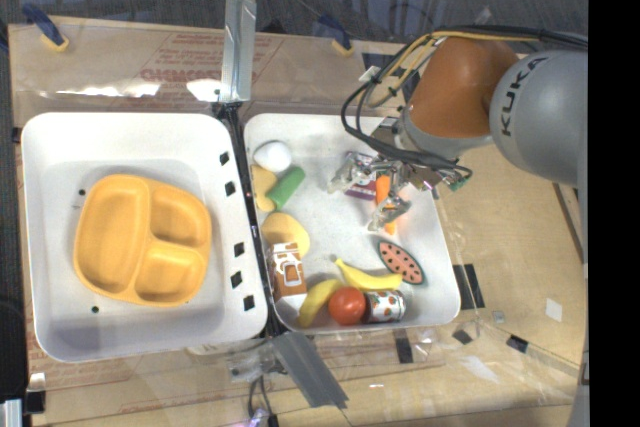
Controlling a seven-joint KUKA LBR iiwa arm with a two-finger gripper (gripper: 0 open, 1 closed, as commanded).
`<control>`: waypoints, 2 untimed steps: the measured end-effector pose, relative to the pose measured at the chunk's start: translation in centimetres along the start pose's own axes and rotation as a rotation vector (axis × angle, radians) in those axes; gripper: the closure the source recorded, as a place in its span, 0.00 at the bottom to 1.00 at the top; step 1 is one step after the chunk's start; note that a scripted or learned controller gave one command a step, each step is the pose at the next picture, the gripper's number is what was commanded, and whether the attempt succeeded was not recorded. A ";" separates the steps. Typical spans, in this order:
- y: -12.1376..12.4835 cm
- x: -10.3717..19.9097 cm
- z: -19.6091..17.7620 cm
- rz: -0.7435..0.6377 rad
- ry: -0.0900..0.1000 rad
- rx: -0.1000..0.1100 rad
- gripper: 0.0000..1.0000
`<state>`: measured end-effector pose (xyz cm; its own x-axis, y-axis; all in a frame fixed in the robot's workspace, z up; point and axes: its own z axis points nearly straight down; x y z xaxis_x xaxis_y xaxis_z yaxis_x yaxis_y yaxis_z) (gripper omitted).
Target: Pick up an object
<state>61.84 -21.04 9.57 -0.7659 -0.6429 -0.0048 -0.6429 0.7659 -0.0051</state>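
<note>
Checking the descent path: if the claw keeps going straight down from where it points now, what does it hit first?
Most likely the small orange carrot-like toy directly under the claw in the right bin, with the purple-and-clear piece beside it. Depth is unclear from this slanted view, so the bin floor next to them is possible.

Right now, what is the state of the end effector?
End effector: low in the right bin; open or closed cannot be told.

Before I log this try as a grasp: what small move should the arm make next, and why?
Probably lower straight down a little. The gripper hangs over the right bin, near an orange piece by the upper wall, and I cannot tell whether anything sits between its tips.
</note>
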 end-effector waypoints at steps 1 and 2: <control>-0.1 -0.2 -1.2 -0.004 -0.004 0.005 1.00; 0.0 -0.2 -1.2 -0.004 -0.004 0.004 0.00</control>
<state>62.03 -20.94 10.74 -0.7633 -0.6460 -0.0088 -0.6459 0.7633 -0.0094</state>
